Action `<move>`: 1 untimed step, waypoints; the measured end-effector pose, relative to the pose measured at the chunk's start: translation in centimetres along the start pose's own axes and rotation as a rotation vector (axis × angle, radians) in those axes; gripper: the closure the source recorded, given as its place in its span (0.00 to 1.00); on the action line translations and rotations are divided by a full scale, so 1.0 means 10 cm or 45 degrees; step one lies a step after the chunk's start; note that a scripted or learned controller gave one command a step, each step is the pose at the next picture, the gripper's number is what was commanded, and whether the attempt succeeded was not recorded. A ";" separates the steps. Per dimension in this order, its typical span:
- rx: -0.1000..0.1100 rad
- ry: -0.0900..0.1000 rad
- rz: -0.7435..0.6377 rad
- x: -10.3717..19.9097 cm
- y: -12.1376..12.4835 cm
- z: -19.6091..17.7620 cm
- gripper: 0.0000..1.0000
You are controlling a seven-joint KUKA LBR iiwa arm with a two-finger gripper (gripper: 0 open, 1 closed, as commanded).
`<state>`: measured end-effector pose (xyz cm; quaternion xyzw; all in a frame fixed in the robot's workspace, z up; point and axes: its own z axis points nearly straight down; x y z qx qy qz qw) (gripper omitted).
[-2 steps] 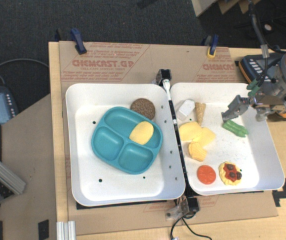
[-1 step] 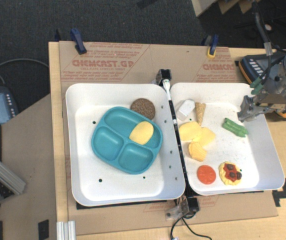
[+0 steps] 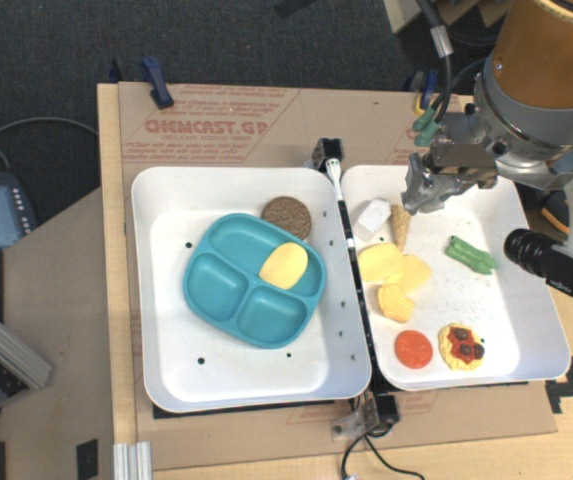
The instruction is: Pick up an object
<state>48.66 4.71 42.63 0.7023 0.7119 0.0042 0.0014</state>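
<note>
My gripper (image 3: 418, 202) hangs over the back of the right bin (image 3: 526, 298), its tips just right of a tan cone (image 3: 400, 228) and a white block (image 3: 371, 215). Nothing shows between its fingers. Below it lie yellow food pieces (image 3: 391, 278), a green bean pod (image 3: 470, 255), a red disc (image 3: 414, 349) and a small pizza slice (image 3: 462, 346). In the left bin (image 3: 156, 298) a teal divided plate (image 3: 253, 280) carries a yellow lemon-like piece (image 3: 284, 265), and a brown cookie (image 3: 286, 214) rests at the plate's back edge.
The bins meet along a ridge (image 3: 351, 268) with a black clip (image 3: 327, 154) at its back end. The bins sit on a cardboard sheet (image 3: 216, 118). A blue clamp (image 3: 156, 81) stands at the bench's back left.
</note>
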 end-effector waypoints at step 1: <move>0.022 -0.006 0.018 0.06 -0.09 0.71 1.00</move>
